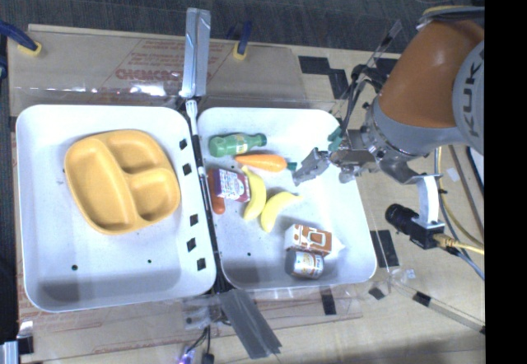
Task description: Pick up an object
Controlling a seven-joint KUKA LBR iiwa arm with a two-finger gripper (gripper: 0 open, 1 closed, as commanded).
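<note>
the pincer [307,169] hangs low over the right bin [350,251]; if it is wide or narrow i cannot tell, and nothing shows between it; so the picking seems not yet done. just left of it lies a smooth orange carrot [262,162]; below-left, two curved yellow bananas [265,202]; further left a green bottle [236,143]; far left a matte yellow tray [122,180].

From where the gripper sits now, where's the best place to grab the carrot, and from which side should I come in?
Take the carrot across its thick middle, descending from above. It lies flat and roughly horizontal in the right bin, so the fingers should straddle its narrow width. The green bottle lies close behind it and the bananas close in front, so room is tight. The gripper hangs just off its right end.
</note>
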